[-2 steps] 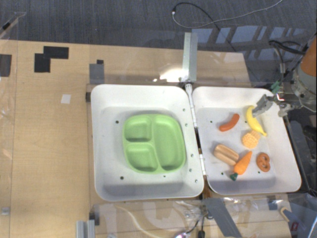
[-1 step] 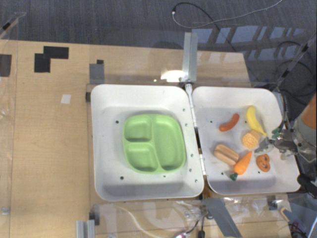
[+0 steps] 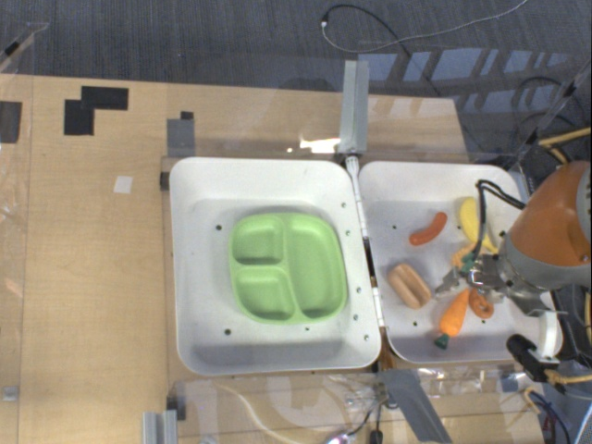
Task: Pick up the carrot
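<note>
The carrot [image 3: 452, 315] is orange with a small green end and lies in the right bin [image 3: 398, 183], near its front wall, pointing front-left. My gripper [image 3: 466, 279] hangs just above and behind the carrot's thick end, at the tip of the arm with the orange band [image 3: 555, 215] that reaches in from the right. From this slant I cannot see whether it touches the carrot.
In the right bin lie a hot dog in a bun [image 3: 409, 285], a red sausage [image 3: 427, 229], a yellow banana [image 3: 469, 218] and a small orange piece [image 3: 482, 305] beside the carrot. The left bin [image 3: 199, 340] holds a green divided plate [image 3: 288, 266].
</note>
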Tool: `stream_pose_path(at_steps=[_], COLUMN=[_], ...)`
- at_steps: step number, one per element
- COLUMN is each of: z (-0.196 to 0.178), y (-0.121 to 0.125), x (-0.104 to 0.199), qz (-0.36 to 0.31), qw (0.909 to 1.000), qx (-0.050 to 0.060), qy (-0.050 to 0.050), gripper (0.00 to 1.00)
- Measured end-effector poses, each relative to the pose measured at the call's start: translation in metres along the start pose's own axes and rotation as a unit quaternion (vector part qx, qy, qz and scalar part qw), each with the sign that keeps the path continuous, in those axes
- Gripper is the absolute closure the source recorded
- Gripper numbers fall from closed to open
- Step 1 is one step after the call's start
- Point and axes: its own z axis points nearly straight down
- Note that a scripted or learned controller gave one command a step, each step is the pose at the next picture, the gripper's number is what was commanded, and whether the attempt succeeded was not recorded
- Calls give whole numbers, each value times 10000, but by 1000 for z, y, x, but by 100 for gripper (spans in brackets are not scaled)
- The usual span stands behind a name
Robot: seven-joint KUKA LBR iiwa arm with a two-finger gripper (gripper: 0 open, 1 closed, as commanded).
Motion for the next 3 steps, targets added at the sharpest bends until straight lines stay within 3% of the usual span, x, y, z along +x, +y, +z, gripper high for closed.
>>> stream_pose_path(at_steps=[1,2,3], z=[-12,-21,-122], y=[4,4,0], x=[-1,-1,54], qz=[8,4,-591], qw=[10000,10000,9982], qx=[-50,-44,91], qy=[-15,-10,45], gripper=[100,100,100])
